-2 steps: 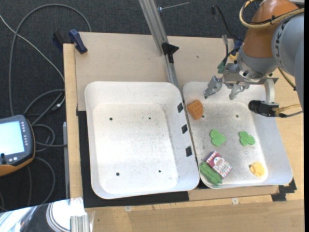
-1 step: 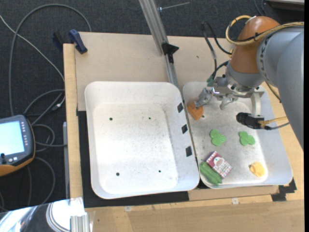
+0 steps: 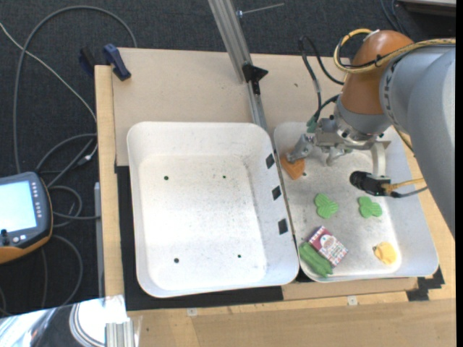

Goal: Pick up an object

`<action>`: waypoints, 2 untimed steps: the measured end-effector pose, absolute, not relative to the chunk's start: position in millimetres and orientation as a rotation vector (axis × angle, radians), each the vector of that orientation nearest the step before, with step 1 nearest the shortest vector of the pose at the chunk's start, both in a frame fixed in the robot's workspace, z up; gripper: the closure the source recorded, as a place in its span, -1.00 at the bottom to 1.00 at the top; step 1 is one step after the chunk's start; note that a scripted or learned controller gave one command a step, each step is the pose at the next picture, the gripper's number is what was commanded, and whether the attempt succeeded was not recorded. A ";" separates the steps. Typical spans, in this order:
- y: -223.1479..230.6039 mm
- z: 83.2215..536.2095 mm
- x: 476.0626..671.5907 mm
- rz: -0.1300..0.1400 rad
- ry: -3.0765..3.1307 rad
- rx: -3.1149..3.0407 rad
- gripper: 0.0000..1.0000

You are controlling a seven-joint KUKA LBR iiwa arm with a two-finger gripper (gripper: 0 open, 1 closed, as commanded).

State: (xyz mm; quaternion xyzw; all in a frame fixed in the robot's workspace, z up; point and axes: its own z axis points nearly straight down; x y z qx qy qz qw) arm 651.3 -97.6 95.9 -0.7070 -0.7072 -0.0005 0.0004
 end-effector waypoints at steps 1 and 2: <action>-97.4 108.9 652.8 -0.007 -2.225 -2.223 1.00; -89.6 160.0 648.1 -0.007 -2.227 -2.223 1.00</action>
